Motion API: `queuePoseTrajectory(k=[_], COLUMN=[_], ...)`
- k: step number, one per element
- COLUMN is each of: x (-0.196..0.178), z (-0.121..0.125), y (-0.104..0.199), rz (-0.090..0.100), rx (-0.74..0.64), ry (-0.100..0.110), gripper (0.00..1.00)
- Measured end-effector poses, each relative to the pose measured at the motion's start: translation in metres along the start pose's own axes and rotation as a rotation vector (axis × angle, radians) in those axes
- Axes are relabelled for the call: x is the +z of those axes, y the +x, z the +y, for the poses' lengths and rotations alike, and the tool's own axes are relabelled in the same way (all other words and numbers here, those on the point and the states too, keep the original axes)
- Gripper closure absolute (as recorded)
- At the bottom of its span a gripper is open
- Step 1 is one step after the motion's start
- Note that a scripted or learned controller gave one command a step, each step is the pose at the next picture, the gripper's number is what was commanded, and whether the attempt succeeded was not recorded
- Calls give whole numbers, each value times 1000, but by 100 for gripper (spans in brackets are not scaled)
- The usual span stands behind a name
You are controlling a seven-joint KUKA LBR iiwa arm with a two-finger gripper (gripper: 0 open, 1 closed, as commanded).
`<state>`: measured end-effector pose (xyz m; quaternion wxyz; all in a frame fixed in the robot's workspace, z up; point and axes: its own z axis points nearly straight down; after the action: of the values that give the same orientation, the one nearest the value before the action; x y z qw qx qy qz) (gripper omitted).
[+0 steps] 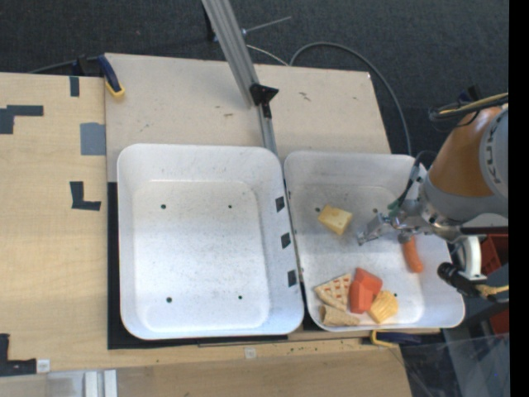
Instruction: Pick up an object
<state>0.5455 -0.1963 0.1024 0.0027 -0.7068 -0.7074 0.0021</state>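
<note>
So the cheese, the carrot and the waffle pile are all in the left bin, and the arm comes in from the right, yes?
Not quite: the camera view shows the cheese, carrot and waffle pile all in the right bin, not the left bin. The arm does come in from the right.

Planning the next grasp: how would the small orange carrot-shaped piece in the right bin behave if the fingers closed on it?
The orange carrot-shaped piece looks slim and rounded, so it may roll or squirt sideways. It seems small, probably light. It lies just beside the gripper, away from the other toys.

Grey pole crosses bench; perhaps a clamp at its corner.
</note>
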Motion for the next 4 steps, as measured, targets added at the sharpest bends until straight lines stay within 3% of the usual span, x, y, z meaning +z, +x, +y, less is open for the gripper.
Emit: queuePoseTrajectory(k=[1,2,4], x=[14,3,-92], z=[0,0,14], y=[0,1,-7], rz=[-2,-1,-3], rx=[-1,-2,-1], ry=[-6,-6,-11], gripper=[0,100,100])
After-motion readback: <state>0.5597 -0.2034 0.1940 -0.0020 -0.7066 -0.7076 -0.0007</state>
